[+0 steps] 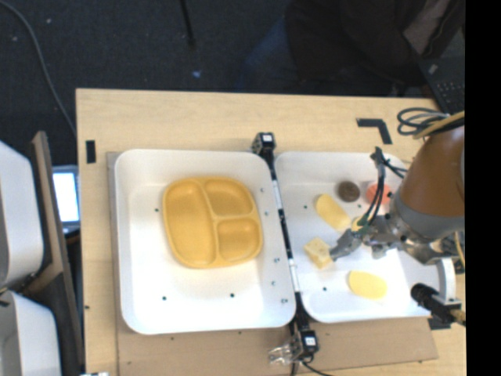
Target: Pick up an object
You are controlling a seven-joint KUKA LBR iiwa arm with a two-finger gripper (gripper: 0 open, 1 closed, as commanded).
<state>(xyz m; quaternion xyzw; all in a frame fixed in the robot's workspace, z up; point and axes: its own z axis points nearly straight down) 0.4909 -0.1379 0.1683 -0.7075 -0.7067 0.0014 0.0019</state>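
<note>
The right bin (313, 308) holds several small objects. A pale yellow chunk (318, 252) lies near its left wall. A yellow oblong piece (333, 211) sits further back, with a small brown round piece (347, 190) behind it. A yellow oval (366, 285) rests near the front. An orange-red item (382, 188) is partly hidden behind the arm's cables. My gripper (344, 247) reaches in from the right, low over the bin, its tip just right of the pale chunk and below the oblong piece. I see nothing held in it.
The left bin (137, 288) holds a yellow divided plate (211, 221). A black-clipped divider (280, 225) runs between the bins. The arm's orange-brown body (434, 178) covers the right bin's far right side. Cables (415, 120) lie on the bench at back right.
</note>
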